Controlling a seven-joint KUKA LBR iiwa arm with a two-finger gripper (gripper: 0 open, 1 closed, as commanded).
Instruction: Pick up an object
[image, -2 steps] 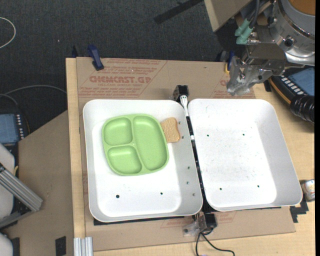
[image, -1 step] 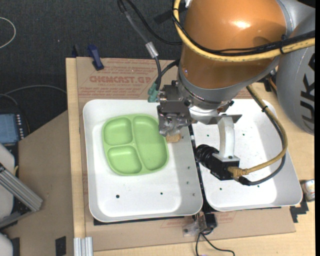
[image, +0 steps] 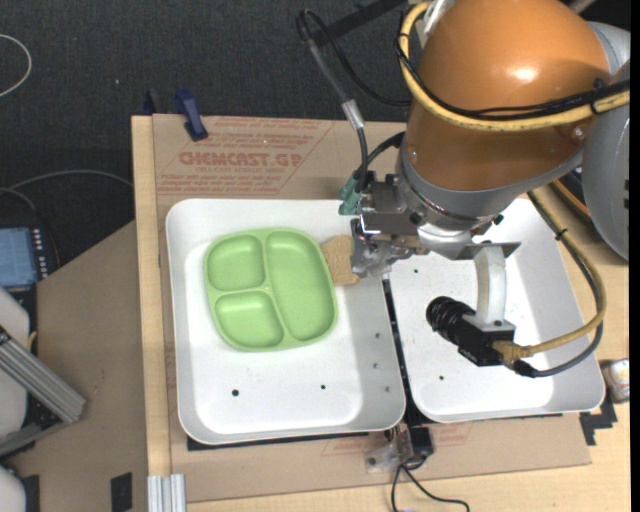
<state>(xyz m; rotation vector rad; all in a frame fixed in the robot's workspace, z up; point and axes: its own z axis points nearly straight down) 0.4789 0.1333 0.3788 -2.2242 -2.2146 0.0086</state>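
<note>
Green divided plate (image: 270, 290) lies in the left bin (image: 200, 390). End effector (image: 372, 248) hovers by its right rim; whether it's wide or narrow, I can't tell. Reaching stage, I'd say: next comes a descent onto that rim

Two shallow white bins side by side: left bin (image: 190, 380), right bin (image: 560, 385). One green divided plate (image: 270, 290) with three compartments. One small tan object (image: 338, 262) at plate's right edge. One blue clip (image: 190, 113) on one cardboard sheet (image: 250, 160).

Divided plate (image: 270, 290) in left bin (image: 200, 400), right bin (image: 560, 390) beside it
</note>
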